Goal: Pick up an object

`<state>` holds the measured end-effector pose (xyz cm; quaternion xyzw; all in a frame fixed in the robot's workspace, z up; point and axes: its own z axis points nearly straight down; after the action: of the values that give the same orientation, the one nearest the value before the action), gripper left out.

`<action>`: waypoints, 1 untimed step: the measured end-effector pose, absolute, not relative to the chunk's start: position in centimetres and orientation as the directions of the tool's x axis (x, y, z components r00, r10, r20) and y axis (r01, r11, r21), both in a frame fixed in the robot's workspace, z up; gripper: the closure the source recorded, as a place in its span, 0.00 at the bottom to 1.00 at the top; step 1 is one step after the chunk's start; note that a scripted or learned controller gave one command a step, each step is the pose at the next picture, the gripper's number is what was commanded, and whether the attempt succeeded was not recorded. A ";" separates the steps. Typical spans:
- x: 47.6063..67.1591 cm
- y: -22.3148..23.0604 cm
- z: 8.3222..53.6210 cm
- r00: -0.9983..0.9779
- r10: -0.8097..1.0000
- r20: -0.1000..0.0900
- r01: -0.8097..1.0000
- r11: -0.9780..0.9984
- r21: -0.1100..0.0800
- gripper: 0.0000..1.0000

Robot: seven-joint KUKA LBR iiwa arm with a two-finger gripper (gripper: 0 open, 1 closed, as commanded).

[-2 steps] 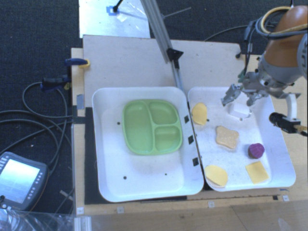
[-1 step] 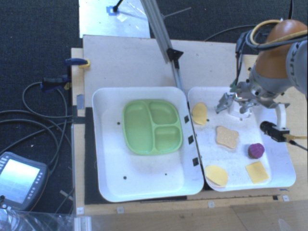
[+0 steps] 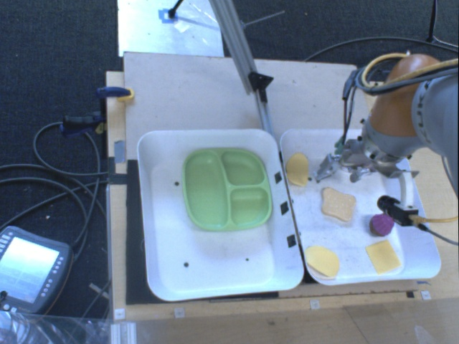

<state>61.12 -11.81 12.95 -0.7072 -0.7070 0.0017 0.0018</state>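
Nearest the camera, a round yellow foam piece (image 3: 322,261) and a square yellow cheese-like slice (image 3: 383,256) lie along the front wall of the right white bin (image 3: 430,264). Nothing is lifted yet. A tan toast-shaped piece (image 3: 338,204) lies just below the gripper (image 3: 337,165), whose grip state I cannot tell. Beside it lies a purple lump (image 3: 381,224); a green divided plate (image 3: 227,188) fills the left bin (image 3: 161,264).

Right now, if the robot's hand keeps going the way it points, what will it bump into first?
Probably the bare floor of the right bin. The hand points down and left, between the yellow piece and the toast slice. Its height is hard to judge, so it might clip the yellow piece.
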 end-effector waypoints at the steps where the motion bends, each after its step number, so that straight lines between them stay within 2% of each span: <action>1: 61.3 -11.8 14.4 0.000 1.000 0.000 1.000 0.000 0.003 1.00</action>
<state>61.32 -11.77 14.40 -0.7071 -0.7071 -0.0012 -0.0011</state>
